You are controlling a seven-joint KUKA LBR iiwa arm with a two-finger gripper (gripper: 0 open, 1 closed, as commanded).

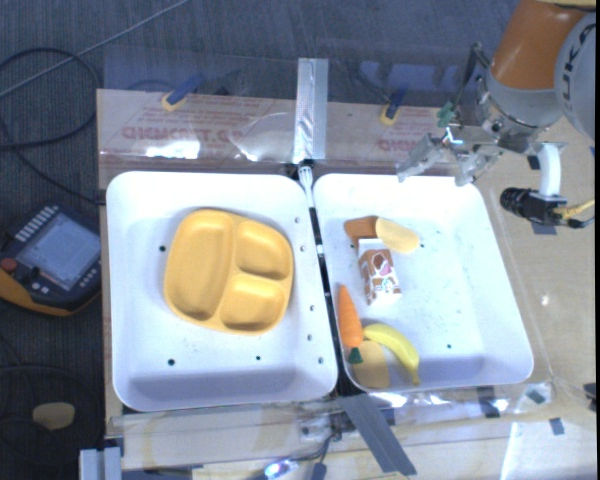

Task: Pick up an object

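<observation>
Arm (540, 43), grey with orange band, reaches in from far right; gripper (442, 166) hangs over the far rim of the right bin (480, 268), fingers spread apart, nothing between them. Two white bins: left bin (130, 298) holds one yellow divided tray (228, 270). Right bin holds one carton (380, 273) with unreadable print, one carrot (349, 316), one banana (395, 346), grouped at its left side.

Grey arm (580, 58), broad orange band, metal two-finger gripper (442, 160), black side fitting
</observation>
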